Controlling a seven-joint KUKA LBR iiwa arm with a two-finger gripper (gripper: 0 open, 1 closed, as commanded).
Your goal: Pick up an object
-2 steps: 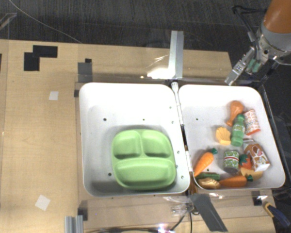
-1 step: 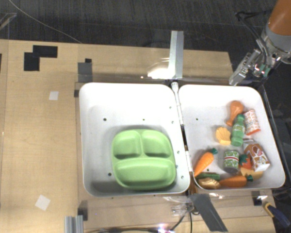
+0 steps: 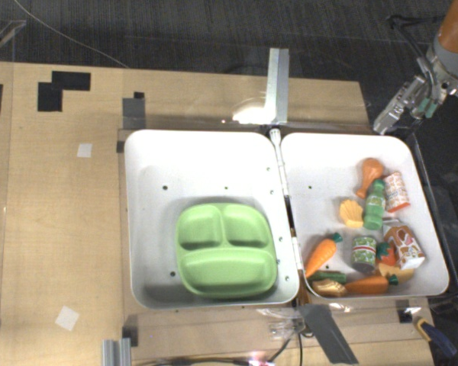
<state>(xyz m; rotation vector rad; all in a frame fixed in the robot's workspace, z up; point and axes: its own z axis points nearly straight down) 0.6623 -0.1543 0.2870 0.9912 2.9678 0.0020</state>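
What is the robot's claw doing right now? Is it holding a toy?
Gripper: above the right bin's far corner, holding nothing; open or shut cannot be told.

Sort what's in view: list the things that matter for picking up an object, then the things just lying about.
For the job:
- gripper, above the right bin's far corner
- right bin
- toys in it: carrot, green bottle, drumstick, small can

Lying about:
- left bin
- green divided tray inside it
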